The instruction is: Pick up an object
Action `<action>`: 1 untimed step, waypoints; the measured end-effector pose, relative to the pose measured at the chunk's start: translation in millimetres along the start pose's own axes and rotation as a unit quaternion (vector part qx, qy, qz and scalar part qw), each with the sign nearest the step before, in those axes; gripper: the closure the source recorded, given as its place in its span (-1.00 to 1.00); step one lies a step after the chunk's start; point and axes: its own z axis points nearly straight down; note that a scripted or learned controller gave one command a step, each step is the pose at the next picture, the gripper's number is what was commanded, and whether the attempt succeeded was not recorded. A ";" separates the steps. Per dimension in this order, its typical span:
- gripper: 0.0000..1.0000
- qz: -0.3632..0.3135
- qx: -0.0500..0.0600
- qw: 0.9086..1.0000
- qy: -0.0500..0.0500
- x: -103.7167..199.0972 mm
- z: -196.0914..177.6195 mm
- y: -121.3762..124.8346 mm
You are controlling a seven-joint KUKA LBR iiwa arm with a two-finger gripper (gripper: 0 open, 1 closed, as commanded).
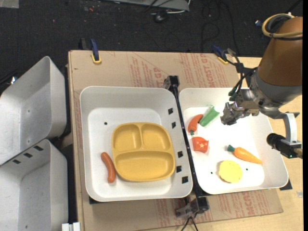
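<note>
Beside tool [230, 115], green piece [209, 116], chili [194, 122]

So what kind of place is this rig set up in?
Most likely a robotics lab test bench: two white bins clamped to a cardboard-covered board, toy food like a carrot and a yellow divided plate, and loose cables on the dark floor.

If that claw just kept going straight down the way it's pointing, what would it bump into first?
Most likely the bare white floor of the right bin. The gripper points down over an open patch, just right of the green piece. From this slanted view depth is unclear, so it might brush that piece instead.
</note>
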 end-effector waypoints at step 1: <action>1.00 0.001 0.002 1.000 0.000 48.8 19.5 18.3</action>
